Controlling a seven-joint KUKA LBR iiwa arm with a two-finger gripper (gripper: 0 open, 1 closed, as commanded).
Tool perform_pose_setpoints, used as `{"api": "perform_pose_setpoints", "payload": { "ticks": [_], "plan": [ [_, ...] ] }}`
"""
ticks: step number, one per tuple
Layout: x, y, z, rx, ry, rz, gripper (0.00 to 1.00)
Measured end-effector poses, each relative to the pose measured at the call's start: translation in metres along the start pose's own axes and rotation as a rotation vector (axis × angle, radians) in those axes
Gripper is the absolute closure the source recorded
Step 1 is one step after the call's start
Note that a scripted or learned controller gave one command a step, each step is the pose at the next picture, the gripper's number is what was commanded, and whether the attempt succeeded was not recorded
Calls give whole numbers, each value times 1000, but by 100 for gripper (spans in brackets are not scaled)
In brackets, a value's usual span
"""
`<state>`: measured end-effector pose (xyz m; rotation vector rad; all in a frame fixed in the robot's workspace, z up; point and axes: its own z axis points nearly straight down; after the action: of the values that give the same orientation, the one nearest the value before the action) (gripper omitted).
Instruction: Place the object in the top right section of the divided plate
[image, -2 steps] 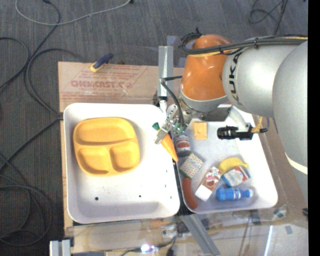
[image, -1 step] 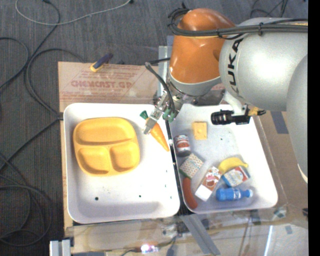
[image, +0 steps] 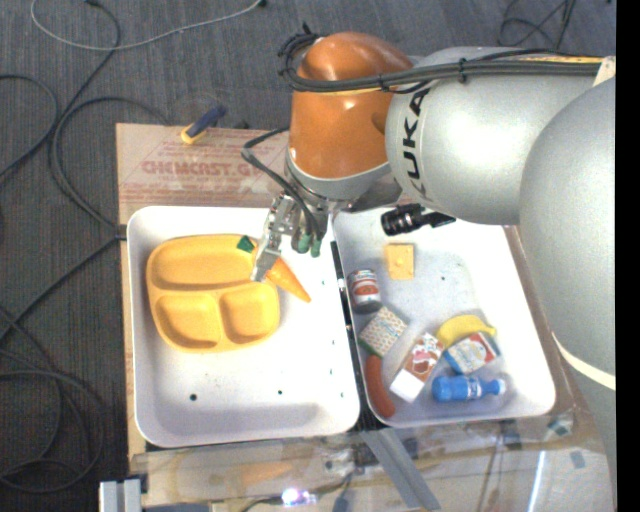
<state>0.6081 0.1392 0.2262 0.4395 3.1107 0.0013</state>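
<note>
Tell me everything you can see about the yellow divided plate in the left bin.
The divided plate is yellow-orange and looks like moulded plastic, roughly oval with rounded corners. Raised ridges split it into three sections: one long section across the top and two smaller ones below. It lies flat in the upper left of the left bin. An orange carrot-shaped toy lies against its right edge, and the gripper hovers at its top right corner.
</note>
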Motion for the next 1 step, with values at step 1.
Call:
{"api": "perform_pose_setpoints", "payload": {
  "ticks": [1],
  "plan": [
    [-4, -12, -33, 1, -3, -55, 100]
  ]
}}
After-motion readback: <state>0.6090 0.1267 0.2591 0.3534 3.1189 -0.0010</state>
